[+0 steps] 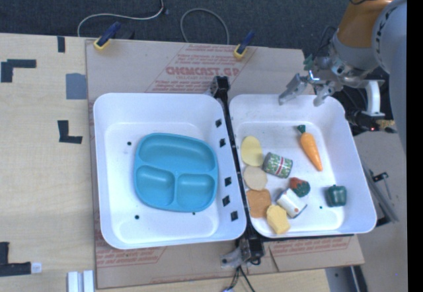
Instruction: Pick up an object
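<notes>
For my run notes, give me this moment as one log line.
claw: open, holding nothing, over right bin far edge | carrot: lying in right bin | blue tray: in left bin

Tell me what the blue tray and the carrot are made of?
The blue divided tray looks like moulded plastic: one even colour, rounded compartments, soft sheen. The carrot seems a plastic toy, uniformly orange and smooth with a small green top, though real can't be ruled out.
</notes>
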Controlling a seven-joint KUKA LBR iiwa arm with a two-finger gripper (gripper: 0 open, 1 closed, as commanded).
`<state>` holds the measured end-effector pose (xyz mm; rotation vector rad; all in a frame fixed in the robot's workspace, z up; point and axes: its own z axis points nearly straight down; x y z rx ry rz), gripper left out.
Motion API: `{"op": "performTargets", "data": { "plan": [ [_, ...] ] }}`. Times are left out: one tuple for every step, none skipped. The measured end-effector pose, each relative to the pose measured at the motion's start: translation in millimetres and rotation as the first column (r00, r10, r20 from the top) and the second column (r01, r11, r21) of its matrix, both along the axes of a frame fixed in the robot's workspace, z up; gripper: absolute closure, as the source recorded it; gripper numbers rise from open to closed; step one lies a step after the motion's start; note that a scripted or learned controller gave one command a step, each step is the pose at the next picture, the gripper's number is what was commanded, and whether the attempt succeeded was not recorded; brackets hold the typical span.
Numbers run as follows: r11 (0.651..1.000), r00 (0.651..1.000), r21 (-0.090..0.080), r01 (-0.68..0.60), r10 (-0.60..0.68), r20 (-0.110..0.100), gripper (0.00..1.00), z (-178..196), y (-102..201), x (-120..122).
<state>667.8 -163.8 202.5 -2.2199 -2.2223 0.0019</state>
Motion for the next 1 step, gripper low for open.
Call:
{"op": "performTargets", "data": {
  "plan": [
    [1.0,1.0,0.0,0.004,-0.004,-0.005,0.0,-57.7,-56.8,-38.0]
  ]
}}
